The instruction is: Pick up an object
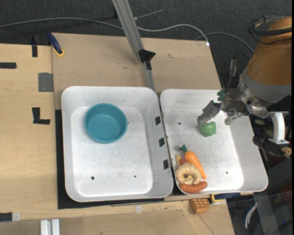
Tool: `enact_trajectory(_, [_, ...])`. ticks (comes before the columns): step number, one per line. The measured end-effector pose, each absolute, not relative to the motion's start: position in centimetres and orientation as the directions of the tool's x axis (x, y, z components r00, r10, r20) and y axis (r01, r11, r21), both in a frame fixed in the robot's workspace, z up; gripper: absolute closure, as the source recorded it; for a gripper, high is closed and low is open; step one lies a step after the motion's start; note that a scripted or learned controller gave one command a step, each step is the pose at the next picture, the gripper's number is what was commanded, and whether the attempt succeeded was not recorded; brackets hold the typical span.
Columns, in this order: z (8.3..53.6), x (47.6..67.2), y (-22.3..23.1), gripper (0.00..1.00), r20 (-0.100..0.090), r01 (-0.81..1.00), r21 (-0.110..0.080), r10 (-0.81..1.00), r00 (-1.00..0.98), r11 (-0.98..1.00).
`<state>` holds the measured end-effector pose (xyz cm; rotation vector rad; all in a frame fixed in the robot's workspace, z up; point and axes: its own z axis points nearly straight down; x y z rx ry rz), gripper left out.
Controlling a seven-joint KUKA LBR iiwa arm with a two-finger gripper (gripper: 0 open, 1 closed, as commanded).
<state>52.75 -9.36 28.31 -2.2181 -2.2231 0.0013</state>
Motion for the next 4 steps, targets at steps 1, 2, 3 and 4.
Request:
enact_trajectory(1, [28.3, 52.7, -9.4, 0.00, 0.000, 1.000, -0.001, 1.000, -0.002, 0.002])
enact_trajectory(2, [23.0, 52.3, -8.4, 0.00, 0.001, 1.000, -0.007, 1.000, -0.001, 0.001])
enact_trajectory(3, [18.6, 52.2, -8.3, 0.00, 0.000, 1.000, -0.008, 1.000, -0.001, 0.001])
enact_trajectory(4, [13.3, 51.3, -9.0, 0.00, 0.001, 1.000, -0.009, 1.000, 0.000, 0.000])
